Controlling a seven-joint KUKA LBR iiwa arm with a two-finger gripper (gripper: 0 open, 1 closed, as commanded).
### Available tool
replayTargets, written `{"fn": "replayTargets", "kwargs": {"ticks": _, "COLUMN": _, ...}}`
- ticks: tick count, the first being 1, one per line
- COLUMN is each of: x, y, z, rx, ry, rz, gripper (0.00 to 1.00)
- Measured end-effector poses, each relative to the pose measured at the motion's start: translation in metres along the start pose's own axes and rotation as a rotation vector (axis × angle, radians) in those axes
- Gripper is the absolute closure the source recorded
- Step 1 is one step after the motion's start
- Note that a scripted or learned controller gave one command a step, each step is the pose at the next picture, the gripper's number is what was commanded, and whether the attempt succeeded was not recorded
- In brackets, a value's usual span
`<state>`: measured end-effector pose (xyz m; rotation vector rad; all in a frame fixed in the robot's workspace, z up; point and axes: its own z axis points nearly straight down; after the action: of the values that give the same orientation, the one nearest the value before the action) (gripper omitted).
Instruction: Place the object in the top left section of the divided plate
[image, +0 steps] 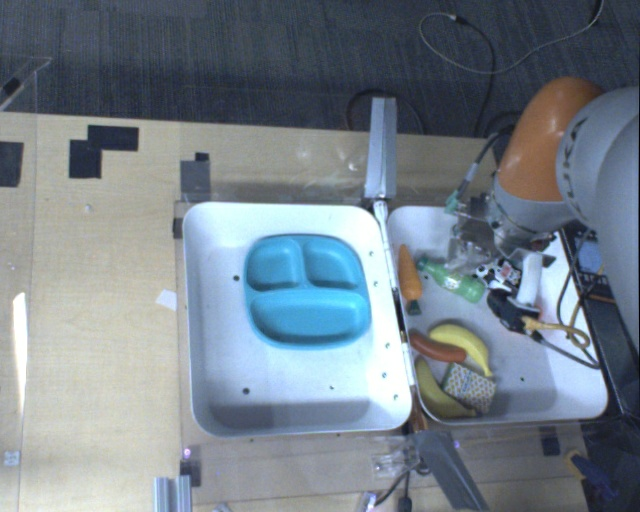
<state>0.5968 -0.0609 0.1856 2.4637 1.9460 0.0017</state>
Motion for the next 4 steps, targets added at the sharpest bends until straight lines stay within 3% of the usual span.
{"fn": "replayTargets", "kwargs": {"ticks": 1, "x": 0.0, "y": 0.0, "z": 0.0, "rx": 0.0, "ry": 0.0, "rz": 0.0, "gripper": 0.0}}
{"fn": "replayTargets", "kwargs": {"ticks": 2, "x": -0.041, "y": -0.079, "z": 0.067, "rx": 0.0, "ry": 0.001, "rz": 0.044, "gripper": 0.0}}
{"fn": "replayTargets", "kwargs": {"ticks": 3, "x": -0.041, "y": -0.079, "z": 0.067, "rx": 0.0, "ry": 0.002, "rz": 0.045, "gripper": 0.0}}
{"fn": "replayTargets", "kwargs": {"ticks": 4, "x": -0.038, "y": -0.068, "z": 0.08, "rx": -0.002, "ry": 0.002, "rz": 0.159, "gripper": 0.0}}
